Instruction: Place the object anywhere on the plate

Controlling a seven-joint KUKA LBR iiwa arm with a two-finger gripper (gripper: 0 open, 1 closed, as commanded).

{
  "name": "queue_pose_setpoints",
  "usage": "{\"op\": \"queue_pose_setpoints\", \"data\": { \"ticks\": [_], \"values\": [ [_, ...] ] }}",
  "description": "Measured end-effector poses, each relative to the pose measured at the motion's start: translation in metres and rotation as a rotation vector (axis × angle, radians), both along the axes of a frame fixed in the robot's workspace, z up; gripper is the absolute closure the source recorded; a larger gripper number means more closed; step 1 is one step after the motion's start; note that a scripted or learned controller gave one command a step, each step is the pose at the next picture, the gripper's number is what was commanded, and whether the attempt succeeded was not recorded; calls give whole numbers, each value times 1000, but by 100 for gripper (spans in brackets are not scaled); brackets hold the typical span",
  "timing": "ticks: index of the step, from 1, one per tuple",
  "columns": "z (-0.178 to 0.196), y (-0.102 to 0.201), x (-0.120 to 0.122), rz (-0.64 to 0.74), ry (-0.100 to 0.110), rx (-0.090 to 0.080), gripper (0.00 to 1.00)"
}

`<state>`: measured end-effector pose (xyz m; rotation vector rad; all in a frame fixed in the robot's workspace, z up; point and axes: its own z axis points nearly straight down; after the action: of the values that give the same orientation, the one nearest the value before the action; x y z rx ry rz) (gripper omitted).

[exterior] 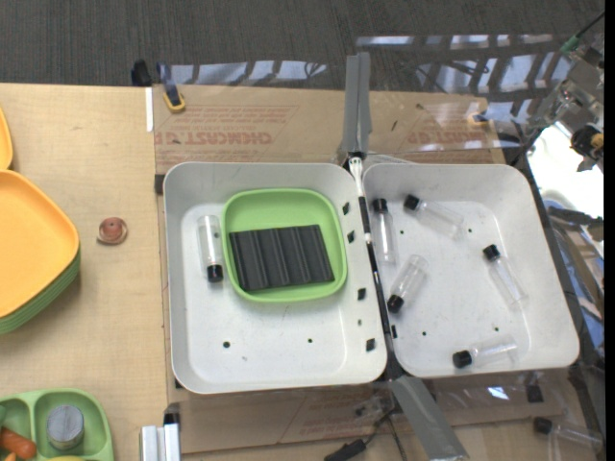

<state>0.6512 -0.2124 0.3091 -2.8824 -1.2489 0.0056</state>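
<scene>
Hanging at the upper right edge of the scene, the arm (582,77) stands well apart from both bins, and whether its gripper is released or clenched cannot be told from this angle. Nothing is seen held.

The green plate (242,217) sits in the left bin (279,358), with a black ribbed insert (282,257) lying across its middle. No vial rests on it yet, so the step in hand is judged to be the pick.

One clear vial (209,248) with a black cap lies just beside the plate's left rim, its cap toward the near side. Five more are scattered in the right bin (538,286), among them a vial by the divider (382,229) and a vial near the front wall (483,353). Which one is meant cannot be told. All lie flat and far from the arm, the one by the plate farthest of all.

To do the step well, the arm would likely need to come down square over a vial's mid-length and close across its narrow body, since a round tube tends to roll from an off-centre pinch. Vials lying clear of the walls look the easier targets. A low release over the ribbed insert should keep the tube from rolling off.
</scene>
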Motion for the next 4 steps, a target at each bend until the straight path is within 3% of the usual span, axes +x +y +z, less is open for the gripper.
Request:
{"op": "queue_pose_setpoints", "data": {
  "ticks": [2,4],
  "values": [
    [22,3,2,-85,1,0,0],
    [-11,-8,0,-266,0,0,0]
  ]
}}
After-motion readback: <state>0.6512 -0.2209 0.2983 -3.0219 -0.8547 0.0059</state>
